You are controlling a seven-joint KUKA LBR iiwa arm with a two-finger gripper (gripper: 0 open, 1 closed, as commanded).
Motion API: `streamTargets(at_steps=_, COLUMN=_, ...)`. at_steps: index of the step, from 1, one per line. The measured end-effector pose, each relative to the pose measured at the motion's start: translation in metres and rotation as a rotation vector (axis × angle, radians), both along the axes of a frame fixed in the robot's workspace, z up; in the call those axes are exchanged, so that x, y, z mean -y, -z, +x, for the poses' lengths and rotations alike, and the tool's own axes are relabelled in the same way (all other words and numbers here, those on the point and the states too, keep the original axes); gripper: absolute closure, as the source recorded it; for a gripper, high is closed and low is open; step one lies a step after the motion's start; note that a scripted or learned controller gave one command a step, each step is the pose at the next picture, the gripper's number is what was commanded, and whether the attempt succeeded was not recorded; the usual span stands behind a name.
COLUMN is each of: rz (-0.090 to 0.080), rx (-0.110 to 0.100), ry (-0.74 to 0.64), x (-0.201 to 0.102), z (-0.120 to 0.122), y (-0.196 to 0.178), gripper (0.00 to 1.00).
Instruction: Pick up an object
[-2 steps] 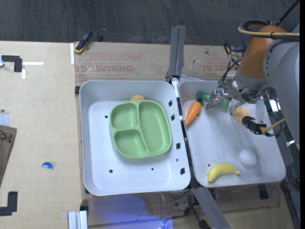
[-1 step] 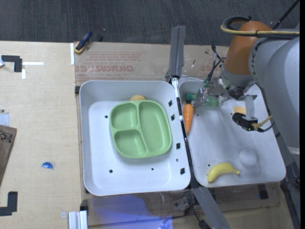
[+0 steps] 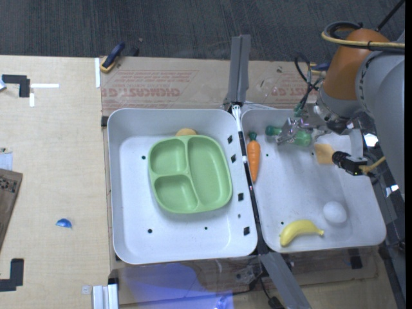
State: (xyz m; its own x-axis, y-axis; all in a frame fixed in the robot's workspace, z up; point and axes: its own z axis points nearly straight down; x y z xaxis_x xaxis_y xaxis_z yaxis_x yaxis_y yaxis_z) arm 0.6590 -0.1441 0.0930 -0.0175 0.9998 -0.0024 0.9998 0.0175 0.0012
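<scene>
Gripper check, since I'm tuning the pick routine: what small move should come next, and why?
Probably a short descent straight down. The gripper sits at the far end of the right bin, over a small green object, with nothing visibly between its fingers. The carrot, banana and white egg lie farther off.

Orange carrot (image 3: 253,159) lies along the right bin's (image 3: 293,192) left wall; yellow banana (image 3: 300,231) and white egg-shaped ball (image 3: 335,212) near its front edge.

I count two white bins (image 3: 122,192), one green divided plate (image 3: 190,173), one carrot (image 3: 253,159), one banana (image 3: 300,231), and possibly one white egg (image 3: 335,212).
</scene>
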Motion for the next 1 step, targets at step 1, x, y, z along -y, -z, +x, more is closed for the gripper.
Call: streamTargets(at_steps=1, rz=-0.001, rx=0.001, ry=-0.046, x=-0.0090, z=0.0002, y=-0.0003, gripper=0.00)
